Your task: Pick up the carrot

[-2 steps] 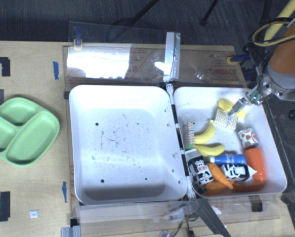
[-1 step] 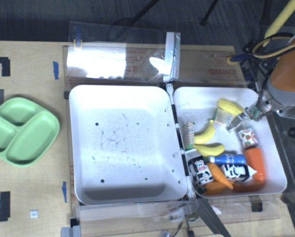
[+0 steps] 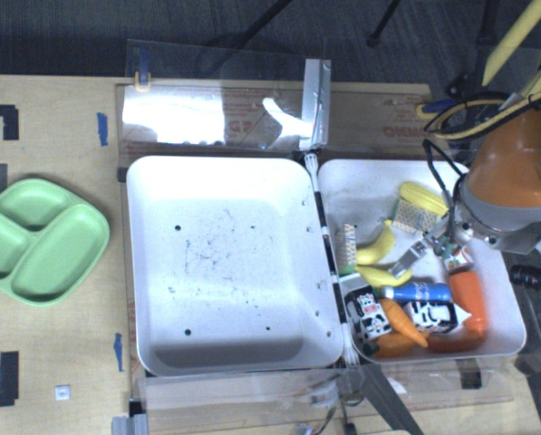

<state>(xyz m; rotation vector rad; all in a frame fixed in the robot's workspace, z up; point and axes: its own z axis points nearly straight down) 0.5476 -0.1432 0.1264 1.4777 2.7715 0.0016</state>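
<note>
The carrot [image 3: 403,322] is a small orange tapered piece lying at the front of the right bin [image 3: 510,333], wedged among other items and partly covered by a black-and-white pack [image 3: 433,314]. My gripper [image 3: 412,258] hangs low over the middle of that bin, just above a yellow banana [image 3: 377,246] and a blue-and-white tube [image 3: 421,293]. It is behind the carrot and apart from it. The grey arm with its orange band [image 3: 515,163] comes in from the right.
A larger red-orange object [image 3: 470,303] lies against the right bin's right side. A yellow textured item [image 3: 420,203] sits at the back. The left bin [image 3: 161,184] stands beside it. A green divided plate [image 3: 40,239] rests on the bench at far left.
</note>
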